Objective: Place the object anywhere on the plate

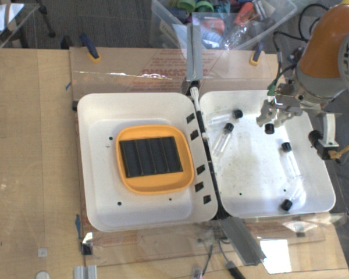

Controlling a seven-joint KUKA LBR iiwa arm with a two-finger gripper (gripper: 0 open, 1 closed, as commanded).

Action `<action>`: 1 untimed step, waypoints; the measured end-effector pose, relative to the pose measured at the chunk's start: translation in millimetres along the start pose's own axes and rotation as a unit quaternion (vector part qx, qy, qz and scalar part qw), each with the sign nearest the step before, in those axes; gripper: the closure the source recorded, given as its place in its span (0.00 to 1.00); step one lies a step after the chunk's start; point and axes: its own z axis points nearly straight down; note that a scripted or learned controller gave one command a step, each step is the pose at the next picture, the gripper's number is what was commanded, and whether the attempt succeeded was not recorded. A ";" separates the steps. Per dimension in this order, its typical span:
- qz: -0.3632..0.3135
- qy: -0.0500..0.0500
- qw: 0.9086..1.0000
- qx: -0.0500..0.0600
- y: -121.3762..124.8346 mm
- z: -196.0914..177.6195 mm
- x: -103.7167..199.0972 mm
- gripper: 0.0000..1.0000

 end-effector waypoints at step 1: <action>-0.061 0.000 0.998 0.000 -0.3 -9.6 52.3 1.00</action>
